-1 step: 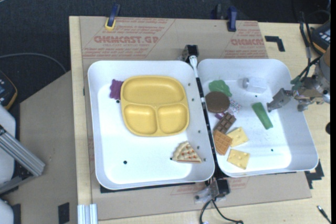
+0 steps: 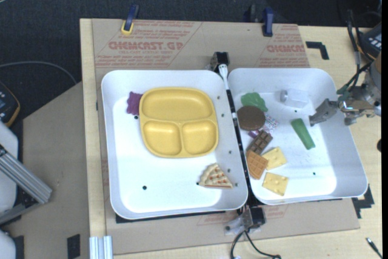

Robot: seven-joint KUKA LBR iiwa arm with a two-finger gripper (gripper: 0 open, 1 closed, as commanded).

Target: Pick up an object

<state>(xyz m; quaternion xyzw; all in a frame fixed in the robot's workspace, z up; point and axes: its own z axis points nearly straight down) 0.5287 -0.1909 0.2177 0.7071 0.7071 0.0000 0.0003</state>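
While the gripper (image 2: pixel 320 115) sits at the right edge of the right bin (image 2: pixel 348 158), I log the pick as not yet made: nothing is between the fingers, and every object lies on a bin floor. I cannot tell from this slant how far apart the fingers stand.

Nearest candidate is the green cylinder (image 2: pixel 302 133), lying tilted just beside the gripper, toward the bin's middle. A clear plastic piece (image 2: pixel 294 97) rests near the far wall. Along the bin's left wall I count a green leafy piece (image 2: pixel 253 100), a brown disc (image 2: pixel 250 117), a chocolate bar (image 2: pixel 260 142), a waffle square (image 2: pixel 256 164), and two cheese pieces (image 2: pixel 274 170), all crowded and some touching.

Left bin (image 2: pixel 121 173) carries a yellow divided tray (image 2: pixel 179 121), a purple item (image 2: pixel 133 102) at the tray's left edge, and a waffle wedge (image 2: pixel 216 177) against the right wall.

Room, as I judge it: open floor surrounds the cylinder, especially toward the near right corner, so the approach looks free. Left-wall cluster is tight; the rim there would hinder a descent.
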